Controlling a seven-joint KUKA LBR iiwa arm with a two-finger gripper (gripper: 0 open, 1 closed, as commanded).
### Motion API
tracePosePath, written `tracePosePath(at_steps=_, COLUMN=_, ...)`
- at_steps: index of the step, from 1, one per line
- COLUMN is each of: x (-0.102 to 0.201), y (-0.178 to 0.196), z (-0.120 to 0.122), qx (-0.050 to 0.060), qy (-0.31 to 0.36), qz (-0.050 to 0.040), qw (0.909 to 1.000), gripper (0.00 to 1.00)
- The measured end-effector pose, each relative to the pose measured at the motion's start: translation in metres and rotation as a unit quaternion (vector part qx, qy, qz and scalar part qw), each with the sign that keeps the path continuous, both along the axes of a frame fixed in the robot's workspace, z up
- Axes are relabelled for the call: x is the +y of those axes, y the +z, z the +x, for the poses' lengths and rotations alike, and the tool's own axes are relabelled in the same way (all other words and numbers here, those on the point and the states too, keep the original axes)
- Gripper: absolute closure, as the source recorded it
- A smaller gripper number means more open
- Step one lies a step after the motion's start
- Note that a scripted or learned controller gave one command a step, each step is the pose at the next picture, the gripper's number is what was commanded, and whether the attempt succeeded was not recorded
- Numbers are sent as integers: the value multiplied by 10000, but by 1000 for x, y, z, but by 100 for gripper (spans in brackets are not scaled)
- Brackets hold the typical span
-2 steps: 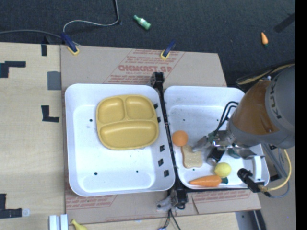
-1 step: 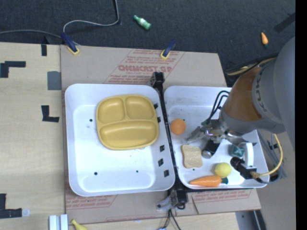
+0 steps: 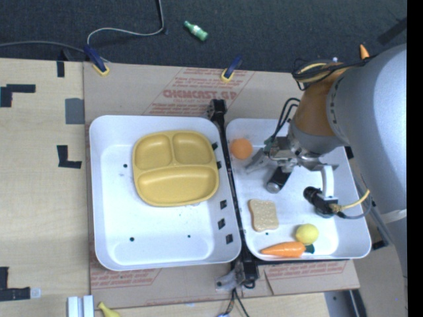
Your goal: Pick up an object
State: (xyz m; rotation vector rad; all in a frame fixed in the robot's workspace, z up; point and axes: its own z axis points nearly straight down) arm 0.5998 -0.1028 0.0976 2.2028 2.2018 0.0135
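Observation:
My gripper [image 3: 269,170] hangs over the middle of the right bin [image 3: 350,243], with the grey arm and its orange band reaching in from the right. A small orange ball [image 3: 241,148] lies just left of the gripper by the bin's left wall, and I cannot tell whether they touch. A slice of bread [image 3: 264,214] lies below the gripper. Near the front wall sit a yellow lemon [image 3: 306,233] and an orange carrot [image 3: 283,248]. Nothing shows in the gripper's hold.
The left bin [image 3: 112,230] holds a yellow divided plate [image 3: 176,167]. A black divider [image 3: 225,177] runs between the bins. Cables hang from the wrist over the right bin's right side. A small green object [image 3: 195,30] lies on the dark floor behind the bench.

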Motion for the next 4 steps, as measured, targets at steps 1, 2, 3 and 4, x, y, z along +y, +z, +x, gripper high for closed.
tracePosePath(at_steps=1, x=1, y=0, z=4, qx=26, qy=-9, qz=0, qw=10000, gripper=0)
tracePosePath(at_steps=2, x=3, y=0, z=11, qx=33, qy=-9, qz=3, qw=10000, gripper=0)
tracePosePath(at_steps=3, x=-1, y=1, z=-27, qx=-95, qy=22, qz=2, qw=10000, gripper=0)
tracePosePath(at_steps=4, x=4, y=0, z=60, qx=-6, qy=21, qz=18, qw=10000, gripper=0)
